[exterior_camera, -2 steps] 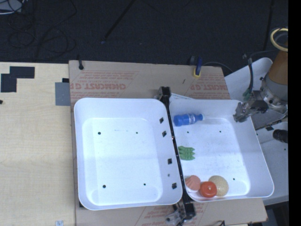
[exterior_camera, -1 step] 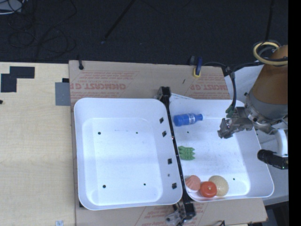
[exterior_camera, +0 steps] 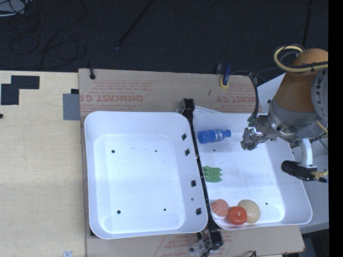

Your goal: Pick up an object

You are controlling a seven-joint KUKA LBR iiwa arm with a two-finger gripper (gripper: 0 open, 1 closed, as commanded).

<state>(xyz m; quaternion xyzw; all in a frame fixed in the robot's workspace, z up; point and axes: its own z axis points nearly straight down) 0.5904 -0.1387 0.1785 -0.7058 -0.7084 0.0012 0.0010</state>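
Note:
In the right bin [exterior_camera: 292, 197] lie a blue bottle [exterior_camera: 214, 136] on its side near the far left corner, a green pea pod [exterior_camera: 212, 174] by the left wall, and a pink item [exterior_camera: 219, 207], a red tomato [exterior_camera: 237, 215] and a beige round item [exterior_camera: 250, 210] at the near edge. My gripper [exterior_camera: 250, 142] hangs over the far part of this bin, to the right of the bottle and apart from it. Nothing shows between its fingers.
The left bin [exterior_camera: 139, 170] sits beside the right one, with a black divider [exterior_camera: 195, 165] between them. Both rest on brown cardboard [exterior_camera: 139, 92]. A black-and-white part [exterior_camera: 303, 167] of the arm reaches over the right bin's right rim.

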